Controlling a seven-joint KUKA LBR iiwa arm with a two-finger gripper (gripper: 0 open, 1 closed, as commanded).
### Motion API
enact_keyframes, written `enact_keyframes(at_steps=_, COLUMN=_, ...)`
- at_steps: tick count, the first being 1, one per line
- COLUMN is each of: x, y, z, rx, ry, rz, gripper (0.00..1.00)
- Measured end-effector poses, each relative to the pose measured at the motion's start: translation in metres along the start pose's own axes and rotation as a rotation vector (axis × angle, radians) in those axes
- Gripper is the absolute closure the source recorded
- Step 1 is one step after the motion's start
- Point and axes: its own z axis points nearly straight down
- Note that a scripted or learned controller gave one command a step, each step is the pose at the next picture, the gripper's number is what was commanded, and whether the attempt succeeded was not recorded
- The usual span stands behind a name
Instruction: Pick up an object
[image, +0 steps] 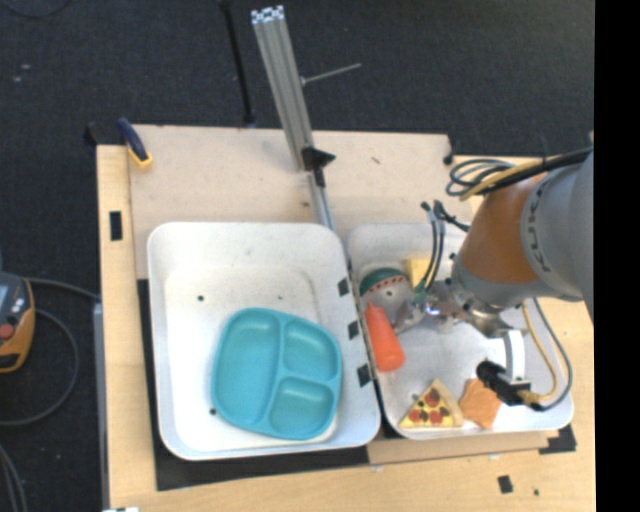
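The pincer (418, 312) hung low in the right bin (440, 350), beside a carrot (383, 337) and a green-and-white ball (383, 284); its opening could not be told. A pizza slice (432, 408) lay nearer. A blue divided plate (277, 373) sat in the left bin (240, 260).

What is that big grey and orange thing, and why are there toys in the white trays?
That is a robot arm. A computer program moves it, and its job is to pick something up. The camera hangs above the bench and looks down at a slant, and the arm reaches in from the right.

On the bench sit two shallow white bins. The left bin holds a blue plate with sections. The right bin holds toy food: an orange carrot, a pizza slice, an orange block and a round toy.

The arm's gripper is down in the right bin near the carrot. I cannot tell from here whether it has grabbed anything.
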Motion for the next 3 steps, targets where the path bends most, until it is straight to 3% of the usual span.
enact_keyframes(at_steps=1, x=0.002, y=0.000, z=-0.012, rx=0.006, ry=0.008, rz=0.002, gripper=1.00)
enact_keyframes(at_steps=3, x=0.006, y=0.005, z=-0.102, rx=0.009, ry=0.015, rz=-0.011, gripper=1.00)
